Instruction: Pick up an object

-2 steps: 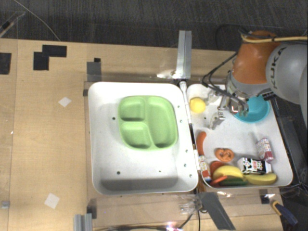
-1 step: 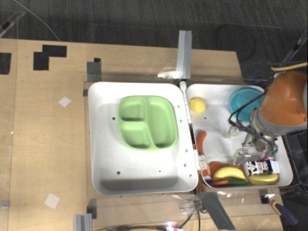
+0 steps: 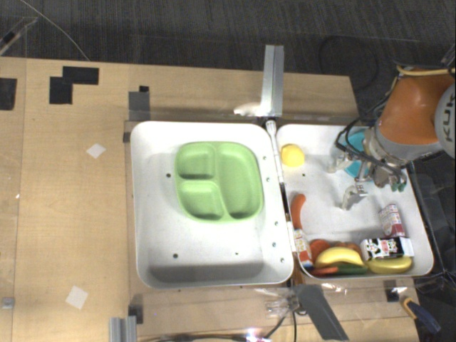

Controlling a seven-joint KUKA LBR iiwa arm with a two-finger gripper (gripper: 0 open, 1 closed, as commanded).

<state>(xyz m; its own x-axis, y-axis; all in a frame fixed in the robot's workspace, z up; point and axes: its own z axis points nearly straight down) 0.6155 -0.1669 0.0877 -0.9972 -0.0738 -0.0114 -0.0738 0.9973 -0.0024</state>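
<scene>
Gripper (image 3: 354, 193) hovers over bare floor of right bin (image 3: 426, 234), fingers spread, holding nothing. Nearest things — small can (image 3: 390, 219) at right wall, sausage (image 3: 297, 209) at left. Better centre above can, descend straight, avoid bin wall, then close.

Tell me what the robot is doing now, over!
Gripper hovering in the right bin, nothing seen in it. Nearest pieces: can, lemon, red sausage. More toys piled at the near edge, green tray in the left bin.
</scene>
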